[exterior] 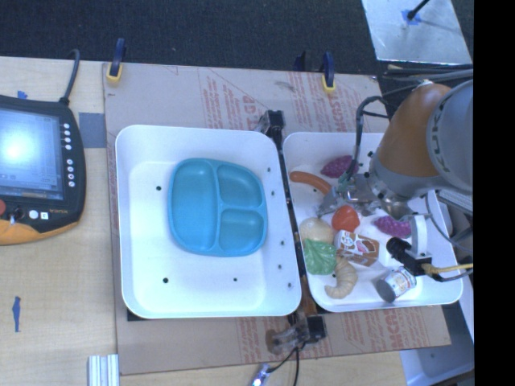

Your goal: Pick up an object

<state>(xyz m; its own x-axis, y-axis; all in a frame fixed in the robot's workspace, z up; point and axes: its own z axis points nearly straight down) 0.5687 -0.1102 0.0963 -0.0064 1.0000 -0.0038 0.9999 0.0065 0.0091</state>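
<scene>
The tool (pixel 348 195) hangs low over the right bin (pixel 451 296), and I cannot tell its state, because the wrist hides much of it. Just beside it, toward the camera, lies a red tomato (pixel 346 217), the nearest thing to take. A sausage (pixel 311 181) lies to its left, its long axis slanting across the bin. The blue plate (pixel 217 207) sits well apart, in the left bin (pixel 145 296).
</scene>
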